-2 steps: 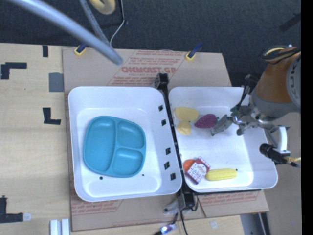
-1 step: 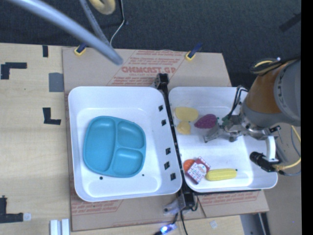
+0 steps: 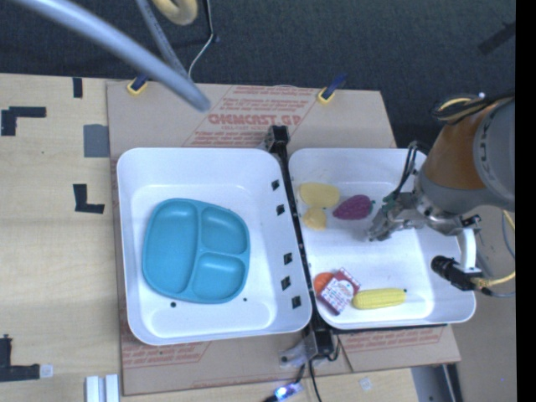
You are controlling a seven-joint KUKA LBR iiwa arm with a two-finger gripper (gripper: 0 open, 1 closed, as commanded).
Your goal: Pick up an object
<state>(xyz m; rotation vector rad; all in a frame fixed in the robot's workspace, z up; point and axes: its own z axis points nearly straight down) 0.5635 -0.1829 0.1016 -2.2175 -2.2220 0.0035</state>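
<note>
The right bin (image 3: pixel 419 258) holds a yellow lemon-like piece (image 3: pixel 318 195), a smaller yellow piece (image 3: pixel 315 218) below it, a purple fruit (image 3: pixel 353 208), a red-and-white packet (image 3: pixel 337 293) over something orange (image 3: pixel 322 280), and a yellow corn cob (image 3: pixel 379 298). My gripper (image 3: pixel 381 227) reaches in from the right and hangs low over the bin floor, just right of the purple fruit. Nothing shows between its fingers.
The left bin (image 3: pixel 134 174) holds a blue divided plate (image 3: pixel 196 250). A black divider with clips (image 3: pixel 285 224) runs between the bins. A grey pole (image 3: pixel 100 32) crosses the top left. Cardboard lies under both bins.
</note>
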